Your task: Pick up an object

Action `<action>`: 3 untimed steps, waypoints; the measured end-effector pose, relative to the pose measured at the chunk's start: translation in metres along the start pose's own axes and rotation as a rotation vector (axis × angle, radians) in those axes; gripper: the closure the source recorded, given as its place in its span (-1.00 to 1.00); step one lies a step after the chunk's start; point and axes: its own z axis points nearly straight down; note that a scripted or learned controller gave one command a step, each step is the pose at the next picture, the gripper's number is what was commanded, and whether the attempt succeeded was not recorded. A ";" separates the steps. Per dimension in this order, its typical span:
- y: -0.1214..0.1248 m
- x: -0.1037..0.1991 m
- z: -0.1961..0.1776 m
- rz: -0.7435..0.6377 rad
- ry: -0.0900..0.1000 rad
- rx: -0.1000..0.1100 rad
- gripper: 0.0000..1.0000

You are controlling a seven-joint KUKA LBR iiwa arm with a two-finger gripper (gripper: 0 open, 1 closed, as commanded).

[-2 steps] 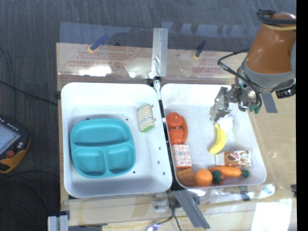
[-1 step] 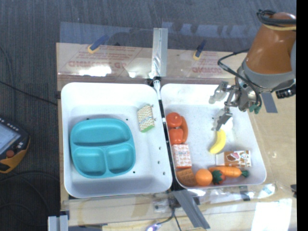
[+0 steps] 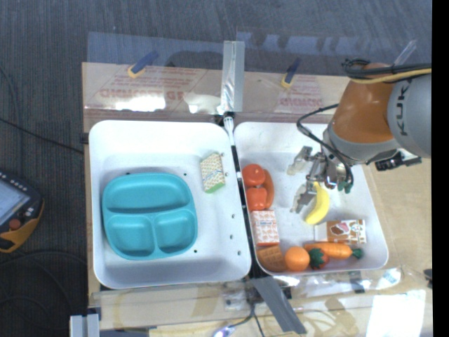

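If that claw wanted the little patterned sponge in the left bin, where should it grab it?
Probably from straight above, pinching the sponge across its two long sides near the middle. It lies flat, apart from the teal plate and near the bin wall, so those sides look reachable.

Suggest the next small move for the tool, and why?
Probably a short drop straight down onto the banana. The tool sits in the right bin with its fingers spread, one beside the banana's left edge, nothing between them. The carrot and orange lie further off.
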 end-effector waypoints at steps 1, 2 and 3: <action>-0.006 0.023 0.028 0.138 -0.013 -0.005 -1.00; -0.006 0.021 0.016 0.136 -0.021 -0.003 1.00; 0.026 0.053 -0.057 0.311 -0.002 -0.002 1.00</action>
